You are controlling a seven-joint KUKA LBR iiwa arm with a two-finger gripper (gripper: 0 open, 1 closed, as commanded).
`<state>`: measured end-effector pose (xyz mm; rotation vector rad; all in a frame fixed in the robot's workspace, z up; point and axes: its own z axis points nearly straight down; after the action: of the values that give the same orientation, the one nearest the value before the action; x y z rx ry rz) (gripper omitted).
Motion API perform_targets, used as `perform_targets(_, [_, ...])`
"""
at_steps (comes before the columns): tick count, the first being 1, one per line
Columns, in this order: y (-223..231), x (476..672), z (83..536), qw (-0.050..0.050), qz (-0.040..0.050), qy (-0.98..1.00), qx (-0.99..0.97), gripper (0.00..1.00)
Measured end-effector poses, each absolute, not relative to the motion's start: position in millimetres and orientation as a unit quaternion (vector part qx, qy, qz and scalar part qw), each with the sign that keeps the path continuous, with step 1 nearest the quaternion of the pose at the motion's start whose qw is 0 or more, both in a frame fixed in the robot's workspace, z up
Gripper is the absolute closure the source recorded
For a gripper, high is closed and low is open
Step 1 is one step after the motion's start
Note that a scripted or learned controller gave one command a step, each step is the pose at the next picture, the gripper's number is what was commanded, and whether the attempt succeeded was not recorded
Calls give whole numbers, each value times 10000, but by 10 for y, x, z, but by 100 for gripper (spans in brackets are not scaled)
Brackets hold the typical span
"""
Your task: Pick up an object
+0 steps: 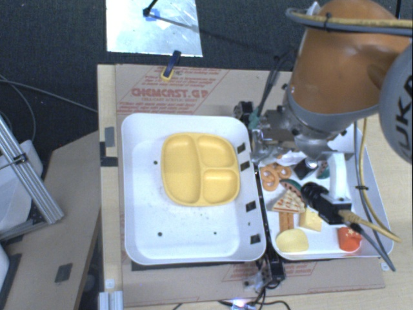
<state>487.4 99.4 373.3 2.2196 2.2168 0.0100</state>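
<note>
The right bin holds several toy foods. Among them are a pretzel, a pizza slice, a pale yellow cheese block, a round yellow piece and an orange piece. An orange stick lies below the pizza slice. My gripper hangs low over the bin's upper part, just right of the pretzel, under the arm's big orange band. Nothing visible sits in it, and the wrist hides much of it. A black elongated part lies right of the pizza slice.
The left bin bears a yellow divided plate. A white oblong item lies at the right bin's right side. Cables trail from the arm across the right bin's edge. A shiny sheet lies beyond the bench.
</note>
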Motion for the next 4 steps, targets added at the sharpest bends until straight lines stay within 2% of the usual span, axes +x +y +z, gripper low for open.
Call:
perform_targets(1, [1011,4870,3702,9,13,7080,7062,0])
perform_targets(2, [1013,4878,3814,17,27,7092,7050,100])
perform_targets(3, [1015,4877,3809,15,23,7094,7048,0])
perform_targets(4, [1016,4885,3922,26,40,7109,7033,100])
